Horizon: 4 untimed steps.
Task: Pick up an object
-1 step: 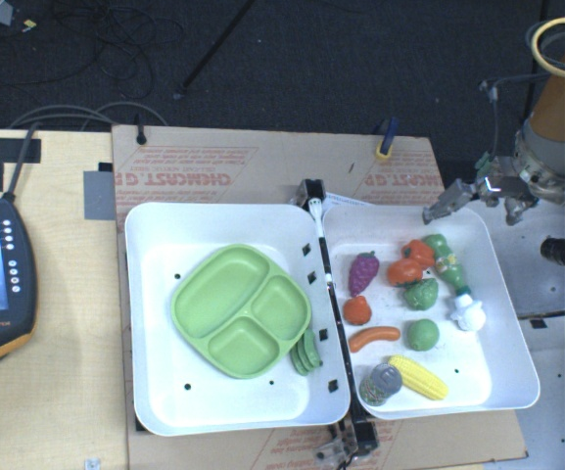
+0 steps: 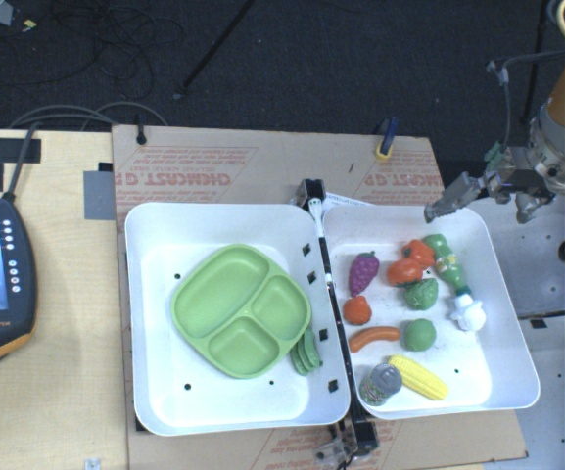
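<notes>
My claw hangs above the far right corner of the right bin, and nothing is between its fingers. I cannot tell how they stand. In this bin lie the toys: purple grapes, a red-orange pepper, a small tomato, an orange carrot, a broccoli, a green ball, a yellow corn and a grey can. In the left bin sits a green divided plate.

Dark floor, pale wooden bench
</notes>
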Motion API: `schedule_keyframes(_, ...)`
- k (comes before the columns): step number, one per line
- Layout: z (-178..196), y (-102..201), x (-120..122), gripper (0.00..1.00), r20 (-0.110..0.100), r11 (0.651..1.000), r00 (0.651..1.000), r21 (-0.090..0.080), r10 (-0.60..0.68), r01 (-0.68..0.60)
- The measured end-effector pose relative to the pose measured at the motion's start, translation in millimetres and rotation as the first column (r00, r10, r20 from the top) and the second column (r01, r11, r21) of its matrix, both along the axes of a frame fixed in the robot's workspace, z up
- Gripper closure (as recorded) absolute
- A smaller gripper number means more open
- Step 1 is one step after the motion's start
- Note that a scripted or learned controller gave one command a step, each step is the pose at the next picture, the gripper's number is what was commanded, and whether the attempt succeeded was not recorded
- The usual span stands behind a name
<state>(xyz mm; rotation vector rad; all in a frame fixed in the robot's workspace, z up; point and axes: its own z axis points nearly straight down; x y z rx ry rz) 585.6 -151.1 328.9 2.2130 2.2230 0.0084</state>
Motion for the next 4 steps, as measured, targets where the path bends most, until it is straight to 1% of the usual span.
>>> schedule_keyframes(1,61.6,49.7,-112.7,0.00,-0.005,1.000,1.000,0.002,-0.001,0.001)
schedule_keyframes(2,66.5,48.0,-109.2,1.00,-0.012,1.000,1.000,0.000,-0.002,0.002)
schedule_keyframes(3,-51.2,62.9,-108.1,1.00,-0.023,1.000,1.000,0.003,-0.004,0.004)
schedule_keyframes(4,1.5,138.8,-109.1,1.00,-0.005,1.000,1.000,0.002,0.004,-0.004)
